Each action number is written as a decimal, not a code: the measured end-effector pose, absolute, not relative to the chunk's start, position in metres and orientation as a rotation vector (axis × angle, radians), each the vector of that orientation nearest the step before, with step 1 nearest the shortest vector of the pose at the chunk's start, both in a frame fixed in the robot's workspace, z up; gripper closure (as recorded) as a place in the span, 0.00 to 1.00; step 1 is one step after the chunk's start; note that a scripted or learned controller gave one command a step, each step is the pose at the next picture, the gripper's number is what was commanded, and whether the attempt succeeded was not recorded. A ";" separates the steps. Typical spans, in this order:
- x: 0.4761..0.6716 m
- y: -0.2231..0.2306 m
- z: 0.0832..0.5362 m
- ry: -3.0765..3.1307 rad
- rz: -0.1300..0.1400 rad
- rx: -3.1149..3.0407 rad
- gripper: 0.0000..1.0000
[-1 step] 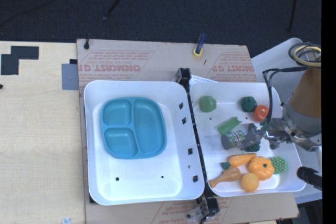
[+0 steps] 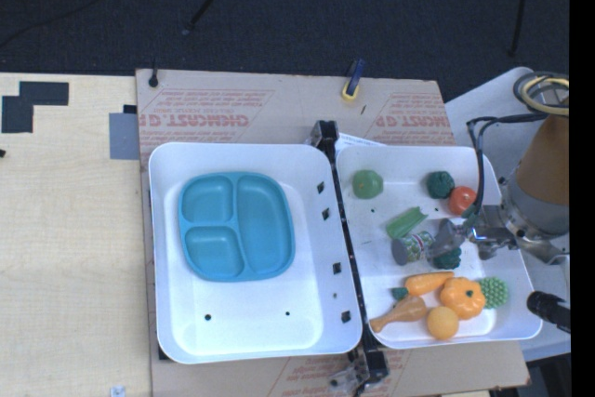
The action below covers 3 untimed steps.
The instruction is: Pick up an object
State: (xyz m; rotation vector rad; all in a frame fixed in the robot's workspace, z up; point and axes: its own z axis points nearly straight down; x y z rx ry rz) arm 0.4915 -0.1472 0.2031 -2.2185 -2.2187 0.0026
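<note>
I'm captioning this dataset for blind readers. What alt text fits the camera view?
The arm's pincer is low in the right white bin, among toy foods including a carrot, an orange pumpkin, a red tomato and a green ball. The left white bin holds a blue divided plate.

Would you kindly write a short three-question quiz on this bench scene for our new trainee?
1. True or false: the blue divided plate lies in the left bin.
2. Which toy sits nearest the right bin's top left corner? A) green ball B) carrot C) drumstick
3. Fill in: the gripper is over the ____ bin.

Key: 1 true; 2 A; 3 right.
</note>
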 end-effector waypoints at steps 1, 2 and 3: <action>0.488 -0.148 0.159 -2.218 0.005 -2.215 0.00; 0.490 -0.150 0.105 -2.218 0.005 -2.215 0.00; 0.490 -0.148 0.086 -2.219 0.003 -2.218 0.00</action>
